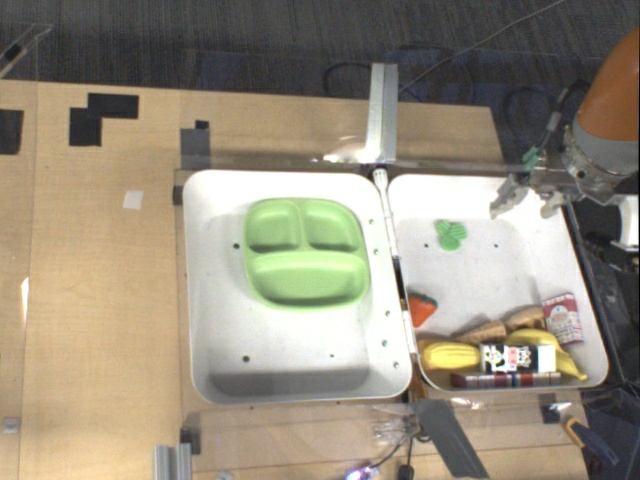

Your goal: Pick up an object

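The pincer [524, 197] hangs over the right bin's [480, 268] top right corner, fingers spread apart and holding nothing. A small green object [451, 234] lies nearby, apart from it.
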You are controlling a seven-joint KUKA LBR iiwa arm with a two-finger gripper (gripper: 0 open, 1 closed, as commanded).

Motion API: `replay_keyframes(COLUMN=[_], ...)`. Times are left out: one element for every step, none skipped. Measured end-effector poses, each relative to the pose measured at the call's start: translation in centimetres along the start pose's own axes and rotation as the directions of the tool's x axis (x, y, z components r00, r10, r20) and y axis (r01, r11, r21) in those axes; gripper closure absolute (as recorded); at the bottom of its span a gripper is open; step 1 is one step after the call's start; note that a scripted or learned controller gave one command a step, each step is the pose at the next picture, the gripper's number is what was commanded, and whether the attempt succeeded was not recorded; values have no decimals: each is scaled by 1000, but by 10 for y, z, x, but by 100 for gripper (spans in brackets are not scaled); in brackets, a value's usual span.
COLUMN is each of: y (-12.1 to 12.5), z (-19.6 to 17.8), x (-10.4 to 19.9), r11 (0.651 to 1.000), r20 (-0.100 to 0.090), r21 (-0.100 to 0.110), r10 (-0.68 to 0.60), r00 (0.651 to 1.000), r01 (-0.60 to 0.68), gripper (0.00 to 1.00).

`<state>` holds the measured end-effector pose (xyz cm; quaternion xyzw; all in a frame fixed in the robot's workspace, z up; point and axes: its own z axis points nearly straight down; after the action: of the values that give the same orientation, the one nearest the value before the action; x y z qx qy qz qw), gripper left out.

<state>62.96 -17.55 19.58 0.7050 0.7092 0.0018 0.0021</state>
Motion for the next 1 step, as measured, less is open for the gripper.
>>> replay_keyframes(y=[39], z=[92], x=[27], r11=[999], r20=[0], r21=[0], r10=[-50], r00=[999], r01=[50], gripper=[0])
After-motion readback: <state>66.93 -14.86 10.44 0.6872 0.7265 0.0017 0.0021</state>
